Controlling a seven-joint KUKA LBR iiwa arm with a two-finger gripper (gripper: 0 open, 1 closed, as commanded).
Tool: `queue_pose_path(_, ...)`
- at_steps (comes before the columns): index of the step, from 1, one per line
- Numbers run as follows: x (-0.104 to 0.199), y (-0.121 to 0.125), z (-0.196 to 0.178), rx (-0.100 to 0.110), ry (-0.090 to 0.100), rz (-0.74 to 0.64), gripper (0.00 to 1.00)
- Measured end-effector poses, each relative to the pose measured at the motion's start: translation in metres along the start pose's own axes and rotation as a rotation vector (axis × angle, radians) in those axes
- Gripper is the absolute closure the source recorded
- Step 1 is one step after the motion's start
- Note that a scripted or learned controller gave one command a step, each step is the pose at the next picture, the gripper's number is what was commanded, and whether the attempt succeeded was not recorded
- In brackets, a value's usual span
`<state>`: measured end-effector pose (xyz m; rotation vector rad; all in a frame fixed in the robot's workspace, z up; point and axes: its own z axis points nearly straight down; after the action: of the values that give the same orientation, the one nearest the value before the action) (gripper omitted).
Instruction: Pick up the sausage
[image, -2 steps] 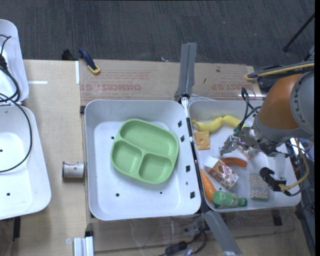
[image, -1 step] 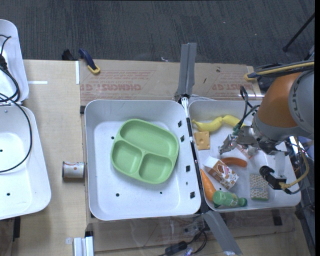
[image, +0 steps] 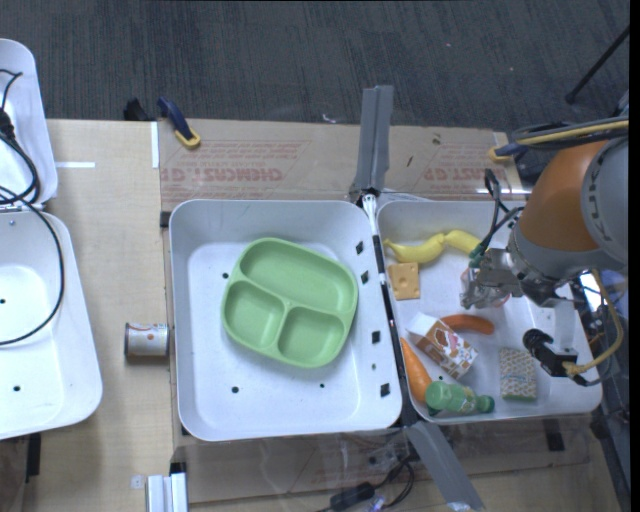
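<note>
At the far left a small metal can lies on the bench, just outside the left bin. In that bin rests a green divided plate, slightly turned. Crossing the wall into the right bin, I see a yellow banana along the back, a square cracker just in front of it, a carrot lying lengthwise by the left wall, and a green bottle on its side at the front edge. A small printed carton sits mid-bin, and the sausage lies touching the carton's far side, reddish-orange and nearly level. My gripper hangs just above and slightly right of the sausage, close to its right end; I cannot tell how it is set or whether it touches. Further right lies a speckled sponge block.
</note>
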<state>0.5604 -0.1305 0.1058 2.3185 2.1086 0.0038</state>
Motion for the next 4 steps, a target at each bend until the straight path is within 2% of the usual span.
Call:
queue_pose_path(1, 0.000, 0.000, 0.000, 0.000, 0.000, 0.000, 0.00)
queue_pose_path(2, -0.040, -0.020, 0.015, 0.010, 0.003, -0.001, 0.00)
queue_pose_path(3, -0.040, -0.020, 0.006, 0.010, 0.003, 0.002, 1.00)
queue_pose_path(4, -0.040, -0.020, 0.006, 0.010, 0.003, 0.002, 0.00)
